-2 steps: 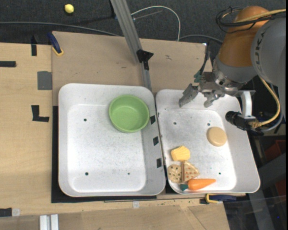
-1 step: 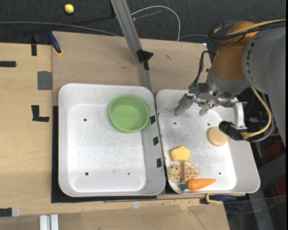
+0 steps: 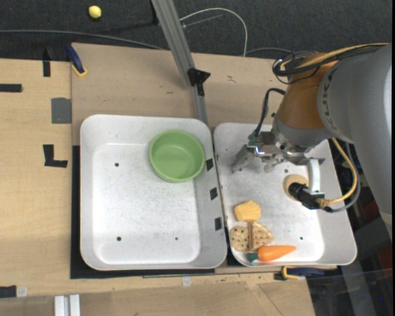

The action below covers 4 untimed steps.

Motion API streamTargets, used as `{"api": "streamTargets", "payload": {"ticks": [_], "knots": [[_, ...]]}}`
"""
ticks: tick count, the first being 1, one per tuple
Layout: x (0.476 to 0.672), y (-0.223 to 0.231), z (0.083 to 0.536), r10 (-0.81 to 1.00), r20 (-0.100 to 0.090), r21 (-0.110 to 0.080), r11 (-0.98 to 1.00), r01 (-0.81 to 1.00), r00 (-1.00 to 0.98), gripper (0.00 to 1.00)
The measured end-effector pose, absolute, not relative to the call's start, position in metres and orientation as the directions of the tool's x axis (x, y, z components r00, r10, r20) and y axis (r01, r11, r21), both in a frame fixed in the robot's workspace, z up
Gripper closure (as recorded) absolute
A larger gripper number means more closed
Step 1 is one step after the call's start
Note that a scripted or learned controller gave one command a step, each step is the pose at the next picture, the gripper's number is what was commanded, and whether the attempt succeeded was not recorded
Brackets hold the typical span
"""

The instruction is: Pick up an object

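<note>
My gripper [image 3: 255, 163] hangs over the far part of the right bin [image 3: 336, 242], open, with bare bin floor between its two fingers. Toward the bin's front lie a yellow wedge [image 3: 247, 210], a tan cracker-like piece [image 3: 249, 236] and an orange carrot [image 3: 275, 252]; all are well in front of the gripper and apart from it. A green bowl [image 3: 177, 155] sits upright in the far right part of the left bin [image 3: 105, 196].
A slanted metal pole [image 3: 176, 38] comes down to the bench just behind the seam between the bins. Cables [image 3: 336, 196] loop off the wrist over the right bin. A small yellow ball [image 3: 94, 11] lies on the dark floor beyond the bench.
</note>
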<state>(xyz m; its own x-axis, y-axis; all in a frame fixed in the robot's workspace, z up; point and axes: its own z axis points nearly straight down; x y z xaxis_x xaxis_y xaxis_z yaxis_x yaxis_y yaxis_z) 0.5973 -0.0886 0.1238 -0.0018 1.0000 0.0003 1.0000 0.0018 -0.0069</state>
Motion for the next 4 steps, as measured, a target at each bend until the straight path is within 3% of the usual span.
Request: {"api": "streamTargets", "payload": {"ticks": [1,4], "knots": [[0.598,-0.089,0.137,1.000,0.000,-0.003,0.003,1.000,-0.003,1.00],[0.605,-0.095,0.267,1.000,-0.001,0.004,0.001,1.000,-0.001,1.00]]}}
